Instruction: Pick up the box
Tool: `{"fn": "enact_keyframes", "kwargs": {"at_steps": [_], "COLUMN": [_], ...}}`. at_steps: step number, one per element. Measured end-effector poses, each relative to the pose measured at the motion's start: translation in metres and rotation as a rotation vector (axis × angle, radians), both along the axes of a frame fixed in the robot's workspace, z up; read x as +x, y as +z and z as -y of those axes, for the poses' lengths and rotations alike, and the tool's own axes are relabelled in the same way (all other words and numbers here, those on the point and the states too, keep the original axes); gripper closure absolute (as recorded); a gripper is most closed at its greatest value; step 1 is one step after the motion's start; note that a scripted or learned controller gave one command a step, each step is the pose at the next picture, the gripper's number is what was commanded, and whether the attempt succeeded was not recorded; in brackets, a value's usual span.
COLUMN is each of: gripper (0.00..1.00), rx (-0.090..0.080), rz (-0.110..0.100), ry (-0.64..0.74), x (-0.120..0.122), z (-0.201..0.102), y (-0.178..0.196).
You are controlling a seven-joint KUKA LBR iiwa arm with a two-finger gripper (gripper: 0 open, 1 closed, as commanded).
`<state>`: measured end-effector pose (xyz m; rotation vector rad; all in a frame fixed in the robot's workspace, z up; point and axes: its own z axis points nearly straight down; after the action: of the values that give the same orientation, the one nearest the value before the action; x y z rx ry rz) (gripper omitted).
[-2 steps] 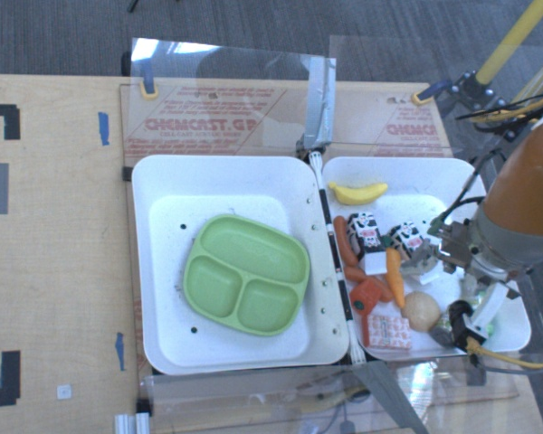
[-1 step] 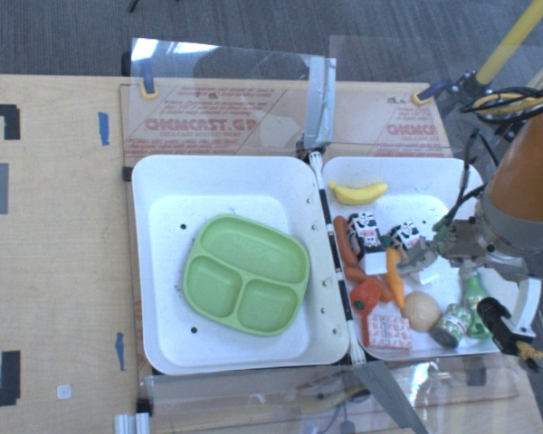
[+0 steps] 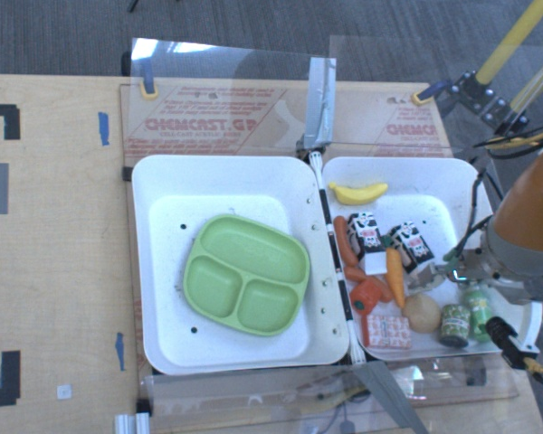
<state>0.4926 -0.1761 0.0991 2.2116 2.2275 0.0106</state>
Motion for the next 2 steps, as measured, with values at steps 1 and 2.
{"fn": "enact_keyframes", "kwargs": {"at_steps": [1, 2], "gripper": [0.00, 0.00], "rx": [-0.002, -0.002], "rz": [-0.003, -0.003], "ry": [-0.156, -0.156], "x": [-0.0110, -0.0110], "z": [-0.0557, -0.0557], "y": [-0.0133, -0.0134]}}
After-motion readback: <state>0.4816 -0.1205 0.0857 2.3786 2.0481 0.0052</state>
